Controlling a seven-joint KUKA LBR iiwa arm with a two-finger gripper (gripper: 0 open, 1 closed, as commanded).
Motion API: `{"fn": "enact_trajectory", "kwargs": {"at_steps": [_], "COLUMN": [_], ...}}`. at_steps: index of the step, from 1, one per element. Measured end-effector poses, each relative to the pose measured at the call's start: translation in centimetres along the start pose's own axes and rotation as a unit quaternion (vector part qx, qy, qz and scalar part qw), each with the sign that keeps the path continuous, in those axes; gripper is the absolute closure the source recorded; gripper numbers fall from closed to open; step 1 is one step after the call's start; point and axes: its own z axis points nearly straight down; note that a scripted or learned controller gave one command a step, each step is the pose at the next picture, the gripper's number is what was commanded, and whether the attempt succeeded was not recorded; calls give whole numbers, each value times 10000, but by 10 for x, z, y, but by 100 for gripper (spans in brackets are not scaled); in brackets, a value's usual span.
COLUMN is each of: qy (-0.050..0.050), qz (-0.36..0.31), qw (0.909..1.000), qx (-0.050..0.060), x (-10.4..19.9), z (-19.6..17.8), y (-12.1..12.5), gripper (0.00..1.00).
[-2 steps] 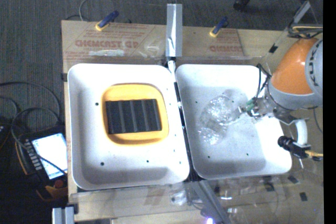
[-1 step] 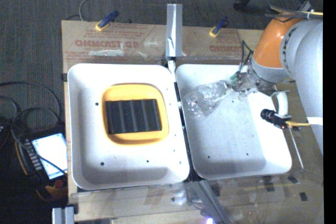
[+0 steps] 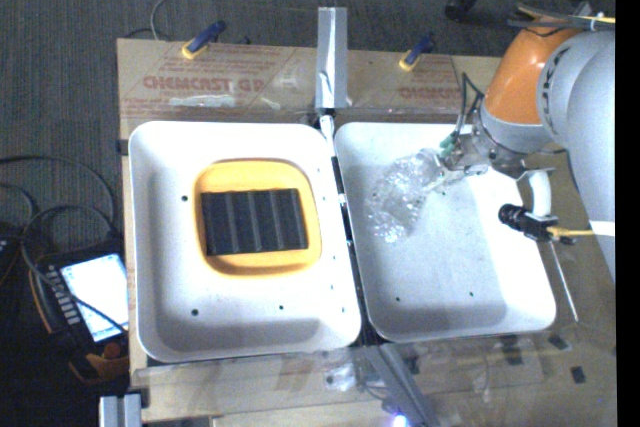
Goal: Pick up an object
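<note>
The left bin (image 3: 160, 245) holds a yellow tray (image 3: 258, 217) with a dark ribbed insert, lying flat near the bin's middle. The right bin (image 3: 470, 305) holds a crumpled clear plastic piece (image 3: 400, 195) in its upper left part, stretching from near the bin's middle up toward the far right corner. The arm (image 3: 560, 85) reaches in from the right, and its hand (image 3: 462, 155) sits at the upper end of the clear plastic piece, touching or just beside it; whether it grips the plastic cannot be told. Both bins rest on the table (image 3: 230, 85).
</note>
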Motion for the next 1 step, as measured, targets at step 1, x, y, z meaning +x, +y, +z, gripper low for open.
{"fn": "enact_trajectory", "kwargs": {"at_steps": [1], "qy": [-3], "qz": [0], "qw": [10000], "qx": [2], "x": [0], "z": [0], "y": [0], "gripper": [0]}}
